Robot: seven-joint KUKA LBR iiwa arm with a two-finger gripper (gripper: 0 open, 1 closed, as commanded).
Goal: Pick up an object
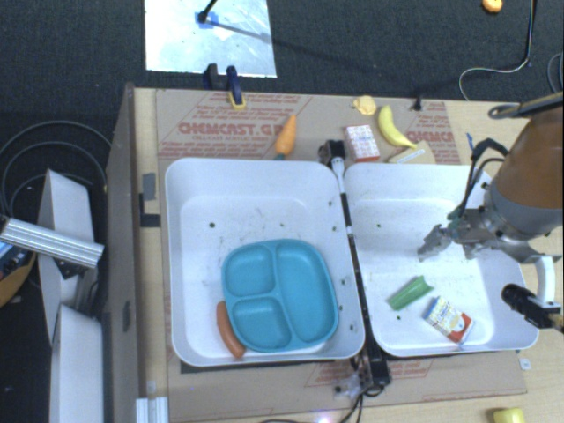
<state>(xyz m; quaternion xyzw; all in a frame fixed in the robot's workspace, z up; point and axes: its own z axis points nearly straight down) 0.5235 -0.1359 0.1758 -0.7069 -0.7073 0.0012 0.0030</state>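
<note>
In the right bin lie a green block and a small white, blue and red carton near the front. My gripper hangs over the right bin's middle, above and a little right of the green block, with nothing seen between its fingers. The left bin holds a blue divided plate and an orange sausage at the plate's front left edge.
Behind the bins on the cardboard lie a carrot, a small printed box, a banana and a yellow piece. A black clamp sits at the bins' shared rear corner. The grey arm covers the right bin's right side.
</note>
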